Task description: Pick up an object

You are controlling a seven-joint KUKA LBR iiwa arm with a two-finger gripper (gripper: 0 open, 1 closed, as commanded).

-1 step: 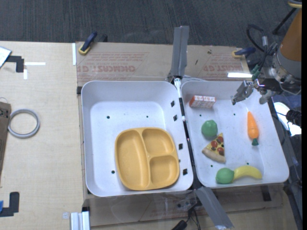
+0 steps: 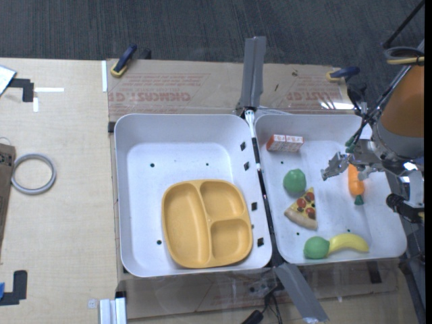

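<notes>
Carrot (image 2: 355,182) pinched upright between gripper (image 2: 352,166) fingers, over right bin (image 2: 324,130), toward its right side. Nearest in that bin: banana (image 2: 349,244) touching green ball (image 2: 315,248). Beyond: pizza slice (image 2: 302,209), second green ball (image 2: 294,181), red-and-white box (image 2: 284,142). Left bin (image 2: 175,130): yellow divided plate (image 2: 206,223).
</notes>
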